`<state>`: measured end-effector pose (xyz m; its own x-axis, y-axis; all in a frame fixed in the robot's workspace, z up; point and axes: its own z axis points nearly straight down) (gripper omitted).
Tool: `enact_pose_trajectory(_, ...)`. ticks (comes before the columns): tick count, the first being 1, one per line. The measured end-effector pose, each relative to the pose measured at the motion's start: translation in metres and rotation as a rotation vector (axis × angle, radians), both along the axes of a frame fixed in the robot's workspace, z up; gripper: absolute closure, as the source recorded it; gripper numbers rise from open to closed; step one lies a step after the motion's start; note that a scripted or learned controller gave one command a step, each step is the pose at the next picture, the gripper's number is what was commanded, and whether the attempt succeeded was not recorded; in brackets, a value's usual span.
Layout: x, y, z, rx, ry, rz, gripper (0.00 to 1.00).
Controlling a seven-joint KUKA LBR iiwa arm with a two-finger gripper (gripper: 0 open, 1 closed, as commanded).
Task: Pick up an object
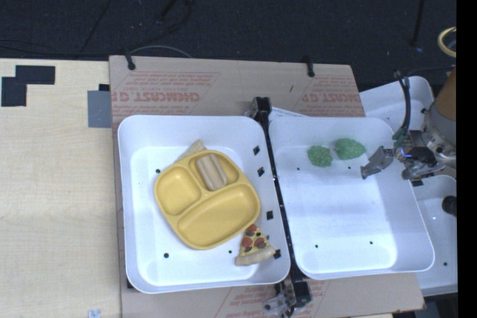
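Jaws of the gripper [387, 161] spread and empty at right bin [350, 234] edge, two green lumps [335, 152] near, yellow tray [209, 208] in left bin [141, 197].

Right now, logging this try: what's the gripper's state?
Gripper: at the right bin's right edge, holding nothing visible; open or closed cannot be told.
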<state>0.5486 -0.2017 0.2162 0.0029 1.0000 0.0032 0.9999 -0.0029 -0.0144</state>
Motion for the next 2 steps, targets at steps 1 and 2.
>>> enact_pose_trajectory(1, 0.003, 0.000, 0.007, -0.003, -0.013, 0.003, 0.00)
enact_pose_trajectory(2, -0.001, 0.008, -0.054, 0.000, -0.006, 0.003, 0.00)
